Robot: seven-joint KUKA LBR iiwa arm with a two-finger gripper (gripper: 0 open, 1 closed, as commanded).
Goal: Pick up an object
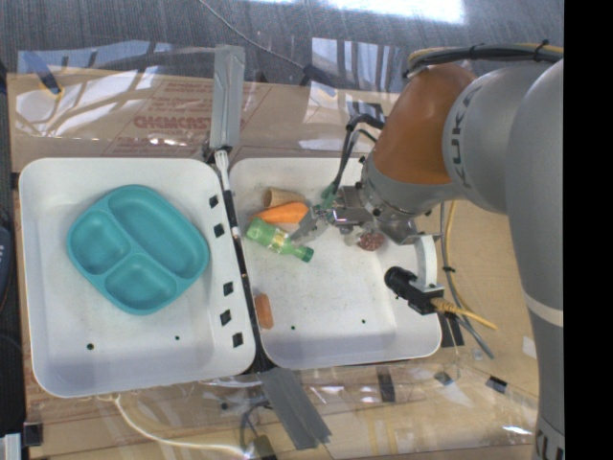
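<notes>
Camera view: the arm [460, 132] is reaching from the right into the right bin [335, 338]. Its gripper [321, 214] is hovering at the carrot [283, 213], beside the green bottle [278, 240]; whether its jaws are gaping or closed cannot be told. A small orange piece [263, 310] is lying near the divider. A teal divided plate [137, 247] is sitting in the left bin [57, 353].

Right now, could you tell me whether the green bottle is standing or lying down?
Lying down. The bottle rests on its side on the right bin's floor, below the carrot.
</notes>
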